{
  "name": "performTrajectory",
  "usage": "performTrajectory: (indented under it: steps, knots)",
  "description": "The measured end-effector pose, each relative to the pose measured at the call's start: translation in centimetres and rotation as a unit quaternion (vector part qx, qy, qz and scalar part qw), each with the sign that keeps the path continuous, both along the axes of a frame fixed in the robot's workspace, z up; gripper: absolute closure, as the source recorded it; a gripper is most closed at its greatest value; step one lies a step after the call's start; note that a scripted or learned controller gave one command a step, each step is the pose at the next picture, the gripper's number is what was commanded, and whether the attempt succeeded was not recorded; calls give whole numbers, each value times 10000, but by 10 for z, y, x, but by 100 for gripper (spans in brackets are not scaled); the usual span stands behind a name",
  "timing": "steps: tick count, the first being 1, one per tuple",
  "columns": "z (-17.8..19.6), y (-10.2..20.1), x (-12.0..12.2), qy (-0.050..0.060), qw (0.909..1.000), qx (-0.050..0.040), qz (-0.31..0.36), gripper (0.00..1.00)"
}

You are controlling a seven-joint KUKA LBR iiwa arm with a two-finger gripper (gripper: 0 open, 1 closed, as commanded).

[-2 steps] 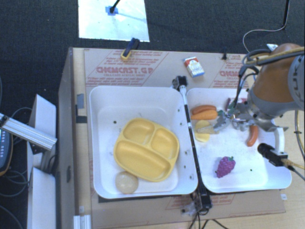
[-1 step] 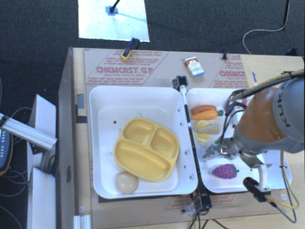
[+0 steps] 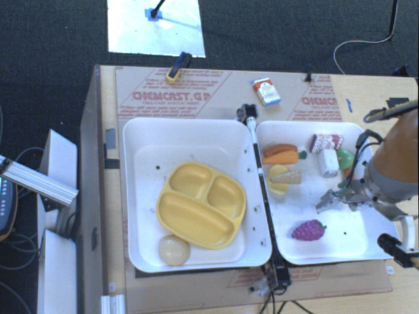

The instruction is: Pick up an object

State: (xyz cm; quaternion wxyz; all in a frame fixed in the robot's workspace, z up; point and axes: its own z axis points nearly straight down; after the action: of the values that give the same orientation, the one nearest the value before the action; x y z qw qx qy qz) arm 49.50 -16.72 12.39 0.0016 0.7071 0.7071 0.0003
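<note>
The right bin (image 3: 347, 239) holds several toy foods. Purple grapes (image 3: 308, 229) lie near its front. An orange carrot (image 3: 281, 154) and yellow fruit pieces (image 3: 283, 177) sit at its left side. A red-and-white can (image 3: 326, 142), a white piece (image 3: 328, 163) and a green piece (image 3: 345, 158) are at the back. My gripper (image 3: 340, 199) hangs low over the bin's right half, just up and right of the grapes and below the white piece. I see nothing in its grasp.
In the left bin (image 3: 131, 175) lie a yellow divided plate (image 3: 201, 205) and a beige ball (image 3: 173, 249). A small red-and-white box (image 3: 266, 91) and a yellow-and-black tool (image 3: 177, 67) rest on the cardboard behind the bins.
</note>
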Motion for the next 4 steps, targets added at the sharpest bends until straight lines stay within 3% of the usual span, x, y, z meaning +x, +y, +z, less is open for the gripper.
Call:
performTrajectory:
  steps: [1,2,3,4]
  knots:
    - [-28,52,80,4,10000,12,16,0]
    - [-39,50,125,-3,10000,7,20,0]
    - [-39,77,163,2,10000,7,24,0]
    - [-41,69,170,124,9999,41,34,0]
